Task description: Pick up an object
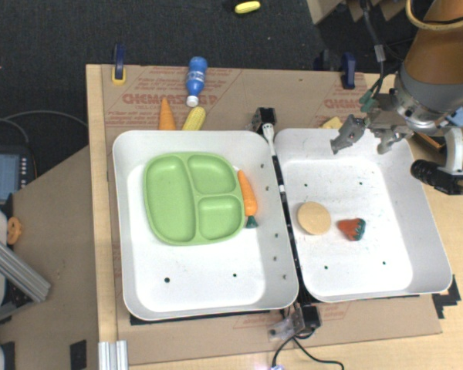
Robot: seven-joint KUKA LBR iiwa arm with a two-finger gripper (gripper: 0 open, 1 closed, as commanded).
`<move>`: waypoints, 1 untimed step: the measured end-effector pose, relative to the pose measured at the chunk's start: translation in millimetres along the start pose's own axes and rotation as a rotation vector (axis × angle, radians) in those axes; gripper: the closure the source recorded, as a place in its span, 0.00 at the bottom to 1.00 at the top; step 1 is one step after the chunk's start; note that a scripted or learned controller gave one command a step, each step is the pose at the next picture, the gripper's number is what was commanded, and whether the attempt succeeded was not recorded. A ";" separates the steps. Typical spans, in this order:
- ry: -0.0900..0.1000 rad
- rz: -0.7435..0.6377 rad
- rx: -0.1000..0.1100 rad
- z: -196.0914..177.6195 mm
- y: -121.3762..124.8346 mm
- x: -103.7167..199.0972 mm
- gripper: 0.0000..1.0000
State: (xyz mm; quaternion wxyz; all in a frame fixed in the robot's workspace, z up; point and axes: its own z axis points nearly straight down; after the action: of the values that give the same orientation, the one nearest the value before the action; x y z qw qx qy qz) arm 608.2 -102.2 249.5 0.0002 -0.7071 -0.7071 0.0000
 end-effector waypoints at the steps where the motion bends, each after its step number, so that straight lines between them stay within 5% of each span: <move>1: 0.001 0.005 0.012 110.9 -29.1 -36.0 0.00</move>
State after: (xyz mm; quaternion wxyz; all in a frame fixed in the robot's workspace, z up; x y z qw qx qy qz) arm 579.1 -138.2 138.6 0.0047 -0.7090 -0.7052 0.0038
